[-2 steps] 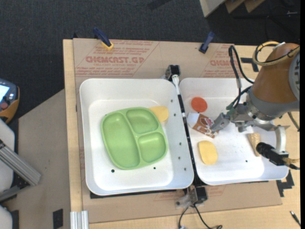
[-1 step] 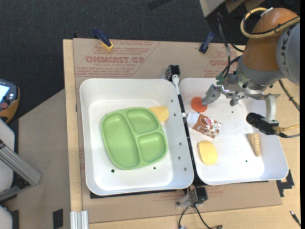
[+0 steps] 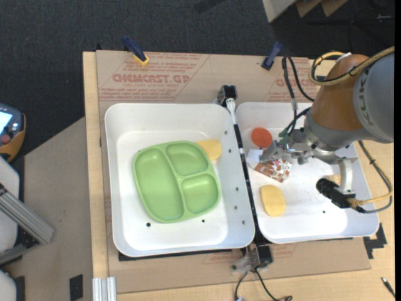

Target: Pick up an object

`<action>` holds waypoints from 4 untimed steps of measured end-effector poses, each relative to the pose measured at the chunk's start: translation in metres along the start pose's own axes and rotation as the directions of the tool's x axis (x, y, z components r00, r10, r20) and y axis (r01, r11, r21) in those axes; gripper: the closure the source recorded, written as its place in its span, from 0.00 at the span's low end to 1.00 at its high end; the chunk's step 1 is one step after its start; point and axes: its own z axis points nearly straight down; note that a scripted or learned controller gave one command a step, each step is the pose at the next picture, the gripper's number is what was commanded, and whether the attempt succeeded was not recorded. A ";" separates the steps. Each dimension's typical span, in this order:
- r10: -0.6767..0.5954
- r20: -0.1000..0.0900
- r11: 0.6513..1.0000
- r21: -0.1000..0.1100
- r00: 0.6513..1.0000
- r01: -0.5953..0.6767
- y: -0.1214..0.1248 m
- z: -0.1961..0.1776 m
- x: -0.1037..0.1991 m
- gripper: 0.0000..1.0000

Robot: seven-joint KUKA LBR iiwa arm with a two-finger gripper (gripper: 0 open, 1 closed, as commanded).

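Whether the claw (image 3: 289, 150) is released or clenched I cannot tell; it sits low in the right bin (image 3: 326, 227), right at the packet (image 3: 274, 168), and the arm's bulk hides where they meet.

Nearest in that bin lies a yellow piece (image 3: 272, 200), just near of the packet. The packet, a small wrapper printed in red and white, lies toward the bin's left side, and nothing shows it lifted off the floor. Beyond it, close to the left wall, rests an orange ball (image 3: 261, 136). A black part (image 3: 333, 193) on a cable hangs over the bin's right half.

The left bin (image 3: 119, 168) holds a green tray (image 3: 177, 180) with three compartments, lying flat near its middle. A second yellow piece (image 3: 210, 148) touches the tray's far right edge.

Both bins stand side by side, touching, on a brown board (image 3: 94, 105) with red lettering at its far end. Black clips (image 3: 227, 95) hold the seam between the bins at the near and far ends. Two blue clamps (image 3: 135, 50) grip the board's far edge. Dark carpet (image 3: 125, 11) lies beyond the board.

The arm (image 3: 351, 105), grey with an orange band, reaches in from the right, above the right bin's far part.
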 end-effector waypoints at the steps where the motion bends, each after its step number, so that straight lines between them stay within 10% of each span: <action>1: 0.001 -0.002 1.000 -0.005 1.000 -0.001 0.002 0.005 -0.001 0.00; 4: -0.001 -0.005 1.000 -0.003 1.000 0.001 0.027 0.012 -0.004 0.00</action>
